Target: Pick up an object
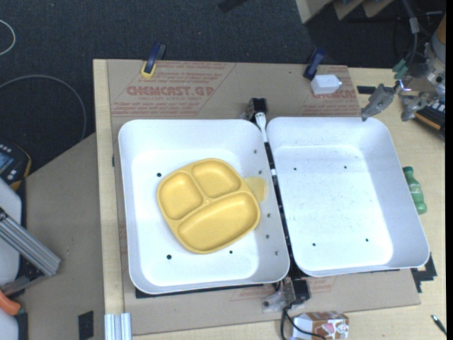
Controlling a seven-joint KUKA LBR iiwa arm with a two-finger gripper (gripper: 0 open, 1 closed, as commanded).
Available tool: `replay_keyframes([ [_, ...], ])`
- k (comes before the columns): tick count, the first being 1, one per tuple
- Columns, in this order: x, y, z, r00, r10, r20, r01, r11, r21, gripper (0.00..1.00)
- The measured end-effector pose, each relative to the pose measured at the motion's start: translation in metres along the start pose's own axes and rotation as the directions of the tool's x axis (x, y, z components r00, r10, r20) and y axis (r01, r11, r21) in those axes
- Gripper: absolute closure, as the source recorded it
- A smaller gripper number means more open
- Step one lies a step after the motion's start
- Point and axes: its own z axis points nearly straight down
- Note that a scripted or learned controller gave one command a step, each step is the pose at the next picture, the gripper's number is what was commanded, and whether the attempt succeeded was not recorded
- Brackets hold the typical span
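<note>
While the end effector [388,102] hangs open, yellow plate [207,204] lies apart.

Printed in faded red on the brown board [212,83] behind the left bin [134,190]: "CHEMCAST GP". Fainter red print behind the right bin [396,190], unreadable.

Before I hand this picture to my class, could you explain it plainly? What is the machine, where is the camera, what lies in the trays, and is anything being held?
One camera looks down at a slant on a bench. Two shallow white bins sit side by side: the left bin holds a yellow divided plate with three compartments, lying flat. Beside it is the right bin. The robot arm's gripper hangs at the upper right, beyond the right bin's far corner. Nothing shows between its fingers, so it holds nothing.
</note>
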Motion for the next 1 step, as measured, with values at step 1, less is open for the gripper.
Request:
replay_keyframes([
  [1,0.0460,-0.0525,-0.1351,1.000,-0.004,0.003,0.004,1.000,-0.018,0.00],
])
